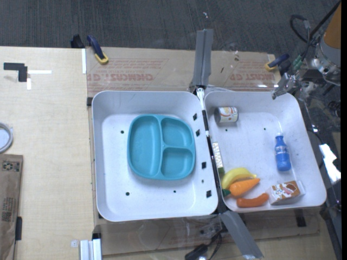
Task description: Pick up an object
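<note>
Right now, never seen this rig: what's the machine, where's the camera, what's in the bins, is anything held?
One fixed camera looks down at a slant on a bench with two shallow white bins. The machine is a robot arm reaching in from the right; its gripper hangs at the far right corner of the right bin, and nothing shows between its fingers. The left bin holds a teal divided plate. The right bin holds a small can, a blue bottle, a banana, a carrot, an orange sausage-like piece and a small carton.

Teal divided plate (161, 147) in left bin (103, 161); blue-yellow clamps (97, 50) behind.
</note>
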